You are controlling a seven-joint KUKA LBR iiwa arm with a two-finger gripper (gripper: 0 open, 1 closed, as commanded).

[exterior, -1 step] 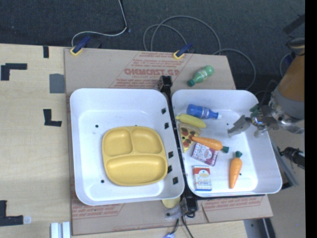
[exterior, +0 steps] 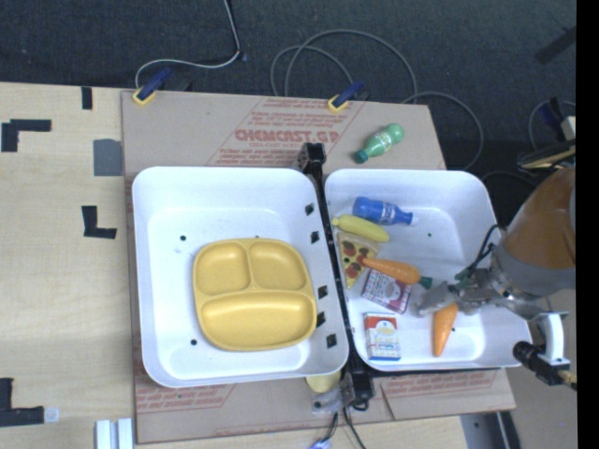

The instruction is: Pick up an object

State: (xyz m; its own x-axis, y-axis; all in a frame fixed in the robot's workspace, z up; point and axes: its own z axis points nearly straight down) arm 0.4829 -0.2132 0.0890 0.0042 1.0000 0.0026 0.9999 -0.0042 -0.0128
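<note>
Now hand (exterior: 447, 299) hangs over carrot (exterior: 443, 329) in rt bin (exterior: 468, 191); grip state unclear.

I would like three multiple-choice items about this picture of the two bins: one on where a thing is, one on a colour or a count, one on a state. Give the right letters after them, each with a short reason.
1. Where is the green bottle?
A. in the left bin
B. in the right bin
C. on the cardboard behind the right bin

2. What colour is the divided plate?
A. yellow
B. blue
C. red

3. How does the blue bottle rest?
A. upright
B. on its side
C. on the plate

Answers:
1 C: the green bottle lies on the cardboard, beyond the rim of the right bin.
2 A: the divided plate in the left bin is yellow.
3 B: the blue bottle lies lengthwise on the right bin's floor, just behind the banana.
</note>
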